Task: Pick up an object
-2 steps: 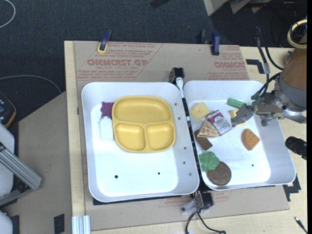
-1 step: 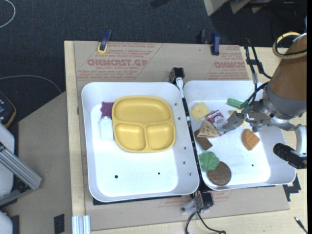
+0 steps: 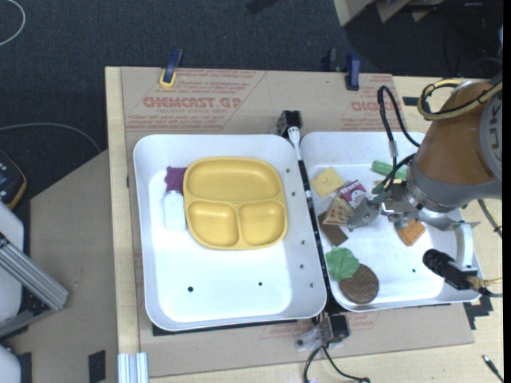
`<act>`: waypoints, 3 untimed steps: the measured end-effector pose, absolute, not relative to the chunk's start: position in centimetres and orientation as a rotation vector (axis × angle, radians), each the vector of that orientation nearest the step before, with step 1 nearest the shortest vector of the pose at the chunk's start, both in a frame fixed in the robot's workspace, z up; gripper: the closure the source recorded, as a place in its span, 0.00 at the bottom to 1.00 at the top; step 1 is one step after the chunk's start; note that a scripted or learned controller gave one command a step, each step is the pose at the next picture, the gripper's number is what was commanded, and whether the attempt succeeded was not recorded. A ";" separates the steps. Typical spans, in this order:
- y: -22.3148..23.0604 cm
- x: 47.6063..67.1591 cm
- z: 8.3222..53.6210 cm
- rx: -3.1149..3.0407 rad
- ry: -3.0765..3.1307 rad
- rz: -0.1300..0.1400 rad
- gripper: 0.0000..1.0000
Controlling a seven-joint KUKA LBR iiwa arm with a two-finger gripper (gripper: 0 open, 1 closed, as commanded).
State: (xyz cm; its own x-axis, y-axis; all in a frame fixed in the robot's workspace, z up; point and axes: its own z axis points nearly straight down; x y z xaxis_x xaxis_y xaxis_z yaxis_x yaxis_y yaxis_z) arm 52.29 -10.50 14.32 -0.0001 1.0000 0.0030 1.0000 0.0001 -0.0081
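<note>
The right bin (image 3: 399, 290) holds several small items. Among them are a yellow block (image 3: 327, 182), a red-and-white packet (image 3: 352, 190), a tan wedge (image 3: 339, 211) and a dark brown block (image 3: 334, 234). A green leaf (image 3: 342, 262) and a round brown disc (image 3: 359, 284) lie near the front. An orange piece (image 3: 412, 232) and a green piece (image 3: 383, 167) sit further right. My gripper (image 3: 374, 211) hangs low over the bin's middle, just right of the tan wedge and left of the orange piece. Nothing shows in its grasp.
The left bin (image 3: 223, 294) carries a yellow divided plate (image 3: 235, 202), with a purple item (image 3: 175, 177) and a white item (image 3: 173, 211) by its left side. The bulky arm (image 3: 455, 154) covers the right bin's far right corner.
</note>
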 end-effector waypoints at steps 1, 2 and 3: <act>-10.4 52.3 9.1 -2.221 -2.217 0.000 0.00; -10.4 52.5 10.5 -2.226 -2.223 -0.007 1.00; -11.1 53.1 16.5 -2.226 -2.227 -0.005 1.00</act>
State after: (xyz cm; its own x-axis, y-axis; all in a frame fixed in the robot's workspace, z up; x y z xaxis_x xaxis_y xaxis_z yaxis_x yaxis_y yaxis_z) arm 53.07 -11.11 16.49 -0.0004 1.0000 -0.0027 1.0000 0.0004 0.0068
